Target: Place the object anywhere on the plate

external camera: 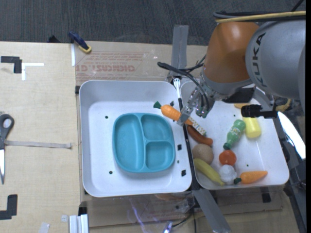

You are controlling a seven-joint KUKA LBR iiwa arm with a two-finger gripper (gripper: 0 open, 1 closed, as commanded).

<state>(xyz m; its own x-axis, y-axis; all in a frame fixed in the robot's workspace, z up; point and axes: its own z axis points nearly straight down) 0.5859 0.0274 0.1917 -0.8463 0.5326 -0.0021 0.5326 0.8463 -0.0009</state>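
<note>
A blue divided plate (144, 142) lies in the middle of the left bin (92, 130). An orange toy carrot (170, 112) with a green top hangs over that bin's upper right corner, just past the plate's far right rim. My gripper (184, 116) reaches down from the right over the wall between the bins. Its fingers are shut on the carrot's thick end. The grey arm and its orange band hide the back of the right bin.
The right bin (272, 152) holds a brown sausage (200, 136), a potato (203, 153), a banana (209, 172), a tomato (227, 158), a green bottle (234, 133), a yellow piece (252, 127) and a second carrot (252, 177). Scissors (5, 130) lie on the bench at far left.
</note>
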